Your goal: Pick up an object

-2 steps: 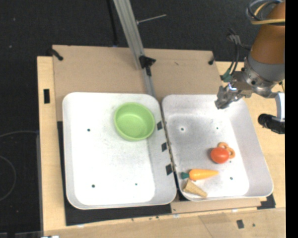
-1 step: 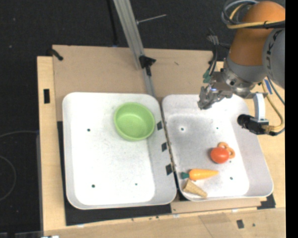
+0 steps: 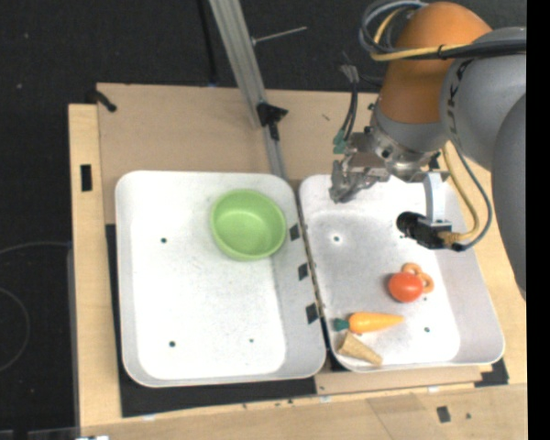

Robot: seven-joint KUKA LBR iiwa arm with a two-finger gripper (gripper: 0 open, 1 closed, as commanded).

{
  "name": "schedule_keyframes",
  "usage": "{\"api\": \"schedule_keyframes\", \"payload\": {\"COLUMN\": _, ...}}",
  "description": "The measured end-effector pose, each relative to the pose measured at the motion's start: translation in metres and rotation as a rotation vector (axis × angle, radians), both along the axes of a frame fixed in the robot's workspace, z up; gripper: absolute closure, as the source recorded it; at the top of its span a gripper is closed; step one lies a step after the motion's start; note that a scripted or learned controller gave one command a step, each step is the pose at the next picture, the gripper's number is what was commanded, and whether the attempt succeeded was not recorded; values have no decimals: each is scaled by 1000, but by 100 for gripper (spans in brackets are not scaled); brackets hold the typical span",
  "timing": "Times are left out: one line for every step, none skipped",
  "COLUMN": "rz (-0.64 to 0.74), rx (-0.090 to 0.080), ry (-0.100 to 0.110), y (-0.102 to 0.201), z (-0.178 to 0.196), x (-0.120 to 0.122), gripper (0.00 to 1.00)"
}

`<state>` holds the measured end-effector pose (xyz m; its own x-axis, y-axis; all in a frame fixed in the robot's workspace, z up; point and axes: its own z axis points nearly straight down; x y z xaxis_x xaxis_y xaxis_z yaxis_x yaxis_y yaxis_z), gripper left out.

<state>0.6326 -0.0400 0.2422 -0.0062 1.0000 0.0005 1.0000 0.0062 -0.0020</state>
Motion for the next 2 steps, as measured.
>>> {"api": "schedule_keyframes", "payload": {"rz": 0, "rx": 0, "ry": -3, "y": 51, "z": -11, "x": 12, "gripper": 100}}
{"api": "schedule_keyframes", "payload": {"rz": 1, "rx": 1, "ry": -5, "y": 95, "z": 0, "x": 25, "gripper": 100}}
